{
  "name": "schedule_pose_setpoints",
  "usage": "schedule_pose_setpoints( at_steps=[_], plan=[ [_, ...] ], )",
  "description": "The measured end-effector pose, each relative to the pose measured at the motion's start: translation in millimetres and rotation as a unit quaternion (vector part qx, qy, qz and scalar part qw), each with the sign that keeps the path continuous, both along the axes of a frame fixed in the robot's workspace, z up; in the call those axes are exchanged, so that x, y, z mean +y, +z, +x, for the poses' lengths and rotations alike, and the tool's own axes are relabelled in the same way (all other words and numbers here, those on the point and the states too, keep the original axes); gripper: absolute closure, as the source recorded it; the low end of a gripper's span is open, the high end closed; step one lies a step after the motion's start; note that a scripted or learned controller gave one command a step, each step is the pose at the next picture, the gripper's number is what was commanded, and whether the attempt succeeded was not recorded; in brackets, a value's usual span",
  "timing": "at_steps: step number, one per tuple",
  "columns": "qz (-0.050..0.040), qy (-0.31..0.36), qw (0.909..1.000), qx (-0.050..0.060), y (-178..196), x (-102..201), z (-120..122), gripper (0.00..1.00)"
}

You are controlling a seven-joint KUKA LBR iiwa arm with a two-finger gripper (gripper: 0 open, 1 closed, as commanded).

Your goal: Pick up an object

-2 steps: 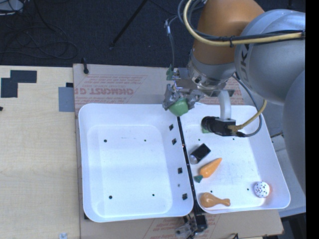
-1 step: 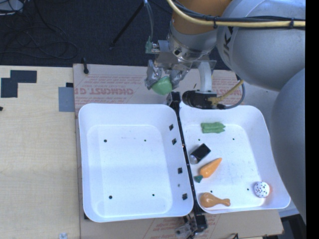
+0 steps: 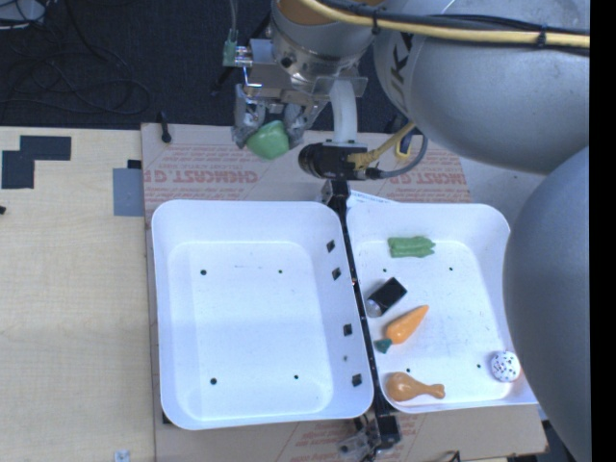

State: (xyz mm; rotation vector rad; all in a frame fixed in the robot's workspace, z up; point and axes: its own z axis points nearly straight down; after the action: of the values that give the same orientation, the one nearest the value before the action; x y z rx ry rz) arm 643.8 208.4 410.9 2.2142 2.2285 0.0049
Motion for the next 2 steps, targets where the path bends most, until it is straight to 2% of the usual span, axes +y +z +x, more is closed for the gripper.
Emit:
schedule_pose_setpoints(
  at_steps=[1,2],
  plan=[
    [0.0004,-0.001,1.0000,-0.002,90.4,36.8,-0.1,1.00],
    [-0.0008,0.000,1.0000,0.004,129.2,35.6,-105.7,1.00]
  ],
)
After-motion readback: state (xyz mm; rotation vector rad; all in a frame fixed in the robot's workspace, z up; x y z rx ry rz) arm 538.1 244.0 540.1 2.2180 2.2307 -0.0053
